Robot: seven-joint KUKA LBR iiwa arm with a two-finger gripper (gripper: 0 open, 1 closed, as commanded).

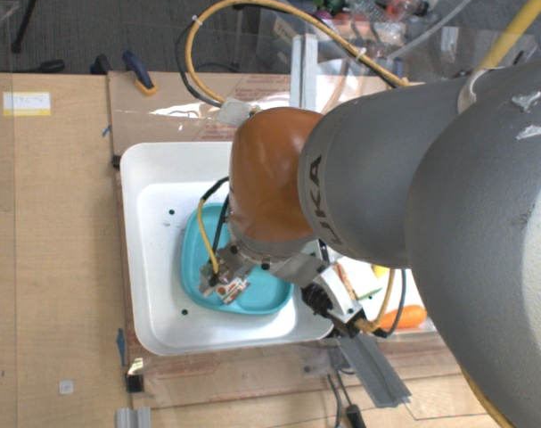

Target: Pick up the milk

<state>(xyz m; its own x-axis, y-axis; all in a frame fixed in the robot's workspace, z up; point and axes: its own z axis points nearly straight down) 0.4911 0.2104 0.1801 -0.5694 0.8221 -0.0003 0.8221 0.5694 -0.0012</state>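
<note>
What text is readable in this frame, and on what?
"KA" on the grey arm, letters running up its casing; likely the tail of KUKA, the rest hidden behind the orange band.
White label on the bench, top left: too small to read.
Pink sheet behind the bin: print too blurred to read.

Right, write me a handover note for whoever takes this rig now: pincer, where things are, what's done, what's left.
Pincer: low in the left bin, over a turquoise dish; the arm hides its tips, so I cannot tell whether it is open or shut.
Milk: I cannot pick it out; the arm covers most of the right bin. An orange item and some pale packaging show at the arm's edge.
Done: no pickup confirmed.
Left: find the milk, grasp it, lift it.
</note>
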